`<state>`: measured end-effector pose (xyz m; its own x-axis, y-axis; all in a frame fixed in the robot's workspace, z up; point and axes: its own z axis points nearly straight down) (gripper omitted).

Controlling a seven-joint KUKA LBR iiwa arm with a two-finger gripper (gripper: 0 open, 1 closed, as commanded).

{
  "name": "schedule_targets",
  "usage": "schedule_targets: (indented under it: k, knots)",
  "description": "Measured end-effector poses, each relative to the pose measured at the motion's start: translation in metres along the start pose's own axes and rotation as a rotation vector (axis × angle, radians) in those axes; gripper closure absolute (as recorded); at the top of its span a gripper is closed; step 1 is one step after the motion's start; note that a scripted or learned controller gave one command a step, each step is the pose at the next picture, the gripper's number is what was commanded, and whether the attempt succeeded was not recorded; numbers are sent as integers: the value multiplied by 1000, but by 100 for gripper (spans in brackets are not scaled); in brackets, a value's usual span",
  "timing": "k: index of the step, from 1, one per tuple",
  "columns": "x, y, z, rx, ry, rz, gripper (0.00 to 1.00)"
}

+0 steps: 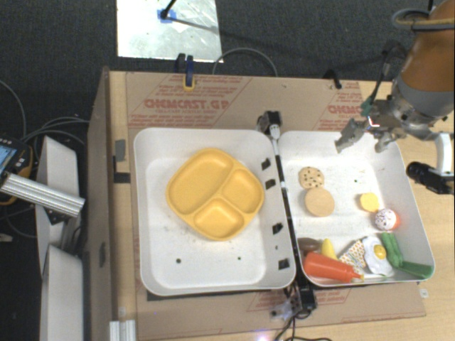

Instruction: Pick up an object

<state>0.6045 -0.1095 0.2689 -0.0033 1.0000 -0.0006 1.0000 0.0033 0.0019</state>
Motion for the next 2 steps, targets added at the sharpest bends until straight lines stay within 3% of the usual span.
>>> schedule_targets:
  k: [1,2]
  knots:
    - [9,5,111,10,2,1,0]
    - [27,-21,189,6,2,2,0]
